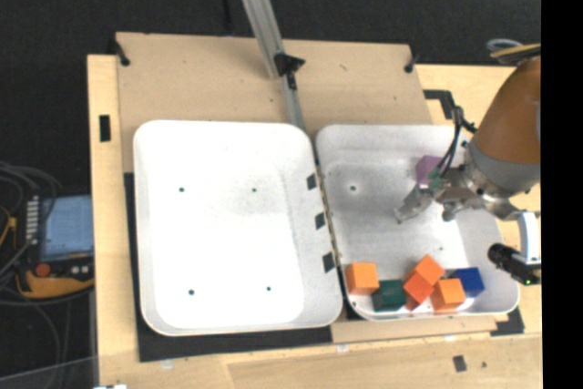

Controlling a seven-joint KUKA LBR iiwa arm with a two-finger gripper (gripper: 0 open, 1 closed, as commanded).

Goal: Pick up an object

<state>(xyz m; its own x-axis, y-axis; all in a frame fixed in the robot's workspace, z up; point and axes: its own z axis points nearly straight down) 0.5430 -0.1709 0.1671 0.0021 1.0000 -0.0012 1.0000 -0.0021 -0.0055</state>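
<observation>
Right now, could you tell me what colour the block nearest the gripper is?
Purple block, seen in the camera view.

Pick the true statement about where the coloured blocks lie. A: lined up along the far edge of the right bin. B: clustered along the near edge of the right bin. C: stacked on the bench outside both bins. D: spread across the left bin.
B: the orange blocks, the green block and the blue block sit bunched at the near edge of the right bin.

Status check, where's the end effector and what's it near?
End effector over right bin, by purple block. Grip state unclear. Orange, green, blue blocks clustered at near wall.
</observation>
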